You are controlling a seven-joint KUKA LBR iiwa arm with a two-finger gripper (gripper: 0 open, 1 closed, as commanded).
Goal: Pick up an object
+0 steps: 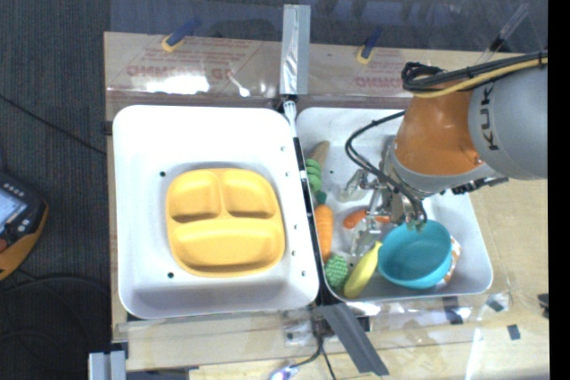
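Camera view looks down at a slant on two shallow white bins sitting edge to edge on the surface. The left bin (134, 156) carries a yellow compartment tray (225, 221) lying flat near its middle, with bare white floor all around it — a wide margin on every side up to the rim.

The right bin (476, 258) is crowded. A carrot (324, 230) lies lengthwise just beside the shared wall, with a green object (312, 178) above it along that same edge. Near the front rim a green bristly piece (337, 269) touches a yellow banana-shaped toy (360, 273), and the toy leans against a blue bowl (415, 254) that stands upright in the front right part of the bin. Something orange (455, 255) peeks out just behind the bowl's right side, too hidden to name.

The arm enters from the right, its orange band over the bin's back half, and the gripper (385, 211) hangs low among the objects, just above the bowl's far rim and near a small orange-red item (355, 218). Whether the fingers are apart or together cannot be told; cables and metal parts blur them. Open floor in this bin remains mostly along the back wall and the right edge.
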